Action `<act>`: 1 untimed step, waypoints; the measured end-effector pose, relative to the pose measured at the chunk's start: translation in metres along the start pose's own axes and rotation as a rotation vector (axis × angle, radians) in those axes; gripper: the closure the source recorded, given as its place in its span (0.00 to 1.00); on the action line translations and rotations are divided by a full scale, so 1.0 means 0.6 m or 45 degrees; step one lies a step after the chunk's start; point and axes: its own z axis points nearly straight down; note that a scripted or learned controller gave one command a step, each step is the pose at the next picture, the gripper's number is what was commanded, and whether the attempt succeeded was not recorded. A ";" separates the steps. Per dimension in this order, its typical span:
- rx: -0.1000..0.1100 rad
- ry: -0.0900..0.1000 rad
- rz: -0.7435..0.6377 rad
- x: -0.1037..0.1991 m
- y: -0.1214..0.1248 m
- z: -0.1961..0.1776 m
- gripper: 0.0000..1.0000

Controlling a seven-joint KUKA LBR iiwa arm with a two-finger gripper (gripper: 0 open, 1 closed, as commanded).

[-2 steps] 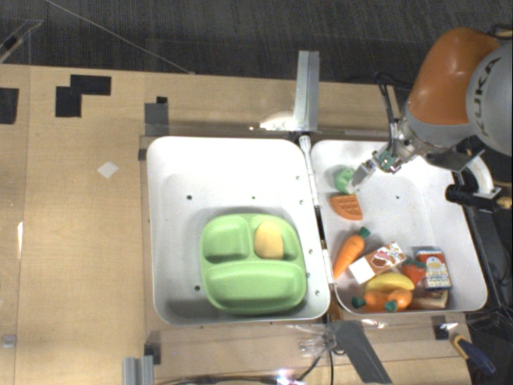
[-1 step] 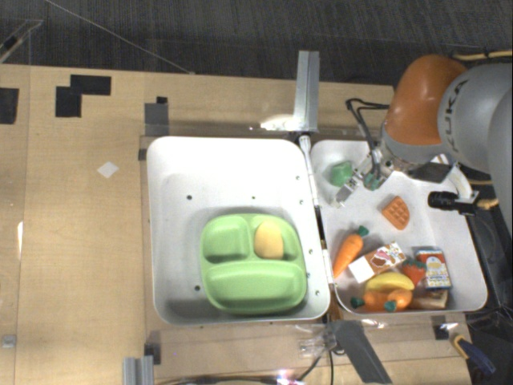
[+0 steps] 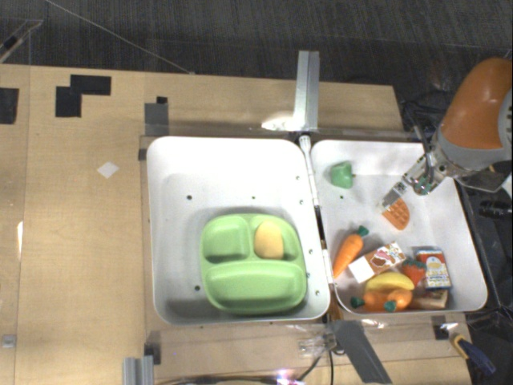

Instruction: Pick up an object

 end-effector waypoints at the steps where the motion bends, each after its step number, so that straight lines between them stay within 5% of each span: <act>1: -0.007 -0.008 0.074 0.003 -0.041 0.066 0.00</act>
